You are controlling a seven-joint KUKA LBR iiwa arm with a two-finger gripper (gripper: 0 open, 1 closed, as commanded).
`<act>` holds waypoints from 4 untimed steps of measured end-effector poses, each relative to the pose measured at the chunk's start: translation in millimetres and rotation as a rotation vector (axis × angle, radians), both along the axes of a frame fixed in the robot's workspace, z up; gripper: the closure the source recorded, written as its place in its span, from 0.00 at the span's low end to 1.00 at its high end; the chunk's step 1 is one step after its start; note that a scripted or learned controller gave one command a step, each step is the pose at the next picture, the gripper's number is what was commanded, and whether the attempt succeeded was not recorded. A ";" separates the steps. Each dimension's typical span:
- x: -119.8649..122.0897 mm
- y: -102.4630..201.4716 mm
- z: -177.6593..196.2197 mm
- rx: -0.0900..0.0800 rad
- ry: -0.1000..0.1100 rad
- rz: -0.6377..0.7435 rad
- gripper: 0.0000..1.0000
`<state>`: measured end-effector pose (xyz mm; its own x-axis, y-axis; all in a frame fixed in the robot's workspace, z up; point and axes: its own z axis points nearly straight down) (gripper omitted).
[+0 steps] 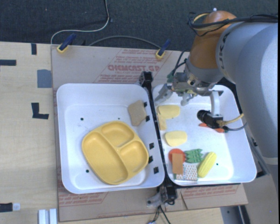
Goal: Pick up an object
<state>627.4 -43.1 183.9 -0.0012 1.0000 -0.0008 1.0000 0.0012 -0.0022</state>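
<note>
My gripper hangs over the far part of the right bin, its fingers spread open with nothing between them. Just below it lies a pale yellow piece, and a second yellow piece lies nearer the front. At the front of that bin sit a red and orange block, a green leafy piece, a yellow corn cob and a small patterned piece. A bit of an orange-red thing peeks out on the right, mostly hidden.
The left bin holds a yellow divided plate and a tan slice leaning near the divider between the bins. The arm's grey body covers the right bin's far right corner.
</note>
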 end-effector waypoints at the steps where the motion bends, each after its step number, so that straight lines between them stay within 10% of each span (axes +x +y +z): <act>1: -36.1 -0.9 1.8 0.000 0.001 -0.003 0.00; 4: -3.7 -22.1 0.1 0.000 -0.001 -0.001 0.00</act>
